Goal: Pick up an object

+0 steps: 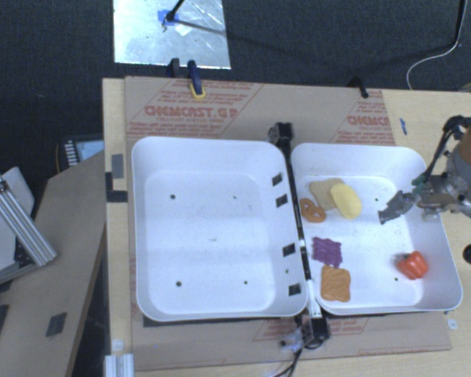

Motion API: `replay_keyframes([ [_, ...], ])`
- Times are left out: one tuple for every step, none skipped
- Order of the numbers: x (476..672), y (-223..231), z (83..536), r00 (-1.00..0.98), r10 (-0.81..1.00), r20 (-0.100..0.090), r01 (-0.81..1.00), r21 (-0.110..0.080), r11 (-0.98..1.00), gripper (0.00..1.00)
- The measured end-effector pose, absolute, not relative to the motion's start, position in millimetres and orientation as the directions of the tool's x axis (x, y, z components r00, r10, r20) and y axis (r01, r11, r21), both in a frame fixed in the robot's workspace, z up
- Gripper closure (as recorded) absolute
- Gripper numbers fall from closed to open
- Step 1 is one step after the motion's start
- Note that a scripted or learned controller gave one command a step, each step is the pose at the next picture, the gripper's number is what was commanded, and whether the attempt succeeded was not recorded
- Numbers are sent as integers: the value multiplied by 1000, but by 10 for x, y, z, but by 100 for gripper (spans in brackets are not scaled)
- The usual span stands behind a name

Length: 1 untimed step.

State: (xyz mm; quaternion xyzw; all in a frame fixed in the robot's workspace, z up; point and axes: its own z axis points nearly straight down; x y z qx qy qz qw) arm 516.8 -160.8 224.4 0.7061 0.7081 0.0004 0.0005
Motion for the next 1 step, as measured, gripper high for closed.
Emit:
replay_keyframes([
  [6057,-1131,3055,-12,1000,-2,1000,16,12,0],
])
